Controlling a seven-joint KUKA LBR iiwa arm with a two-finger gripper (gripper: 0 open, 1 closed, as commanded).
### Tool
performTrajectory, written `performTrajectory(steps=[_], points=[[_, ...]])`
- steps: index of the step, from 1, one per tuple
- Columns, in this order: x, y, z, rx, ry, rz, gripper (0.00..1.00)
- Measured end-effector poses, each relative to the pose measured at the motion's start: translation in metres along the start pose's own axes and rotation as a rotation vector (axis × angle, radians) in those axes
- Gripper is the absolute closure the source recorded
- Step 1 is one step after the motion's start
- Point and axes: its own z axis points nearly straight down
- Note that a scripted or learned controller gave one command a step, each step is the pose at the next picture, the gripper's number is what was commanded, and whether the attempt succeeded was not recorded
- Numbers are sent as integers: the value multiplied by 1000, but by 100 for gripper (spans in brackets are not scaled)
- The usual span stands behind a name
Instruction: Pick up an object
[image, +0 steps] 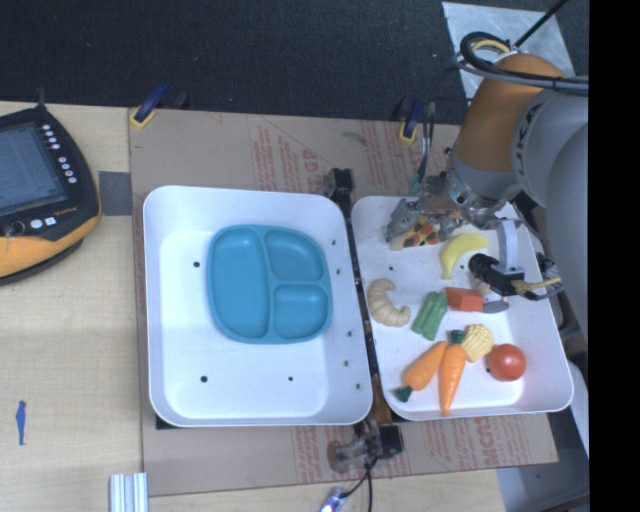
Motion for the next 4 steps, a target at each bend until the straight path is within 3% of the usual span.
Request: performTrajectory(steps=[1,2,3,4], points=[[-55,-3,42,7,3,12,0],[-55,-2,31,8,3,10,100],[-55,-2,31,8,3,9,0],[-56,-2,21,8,3,8,100]])
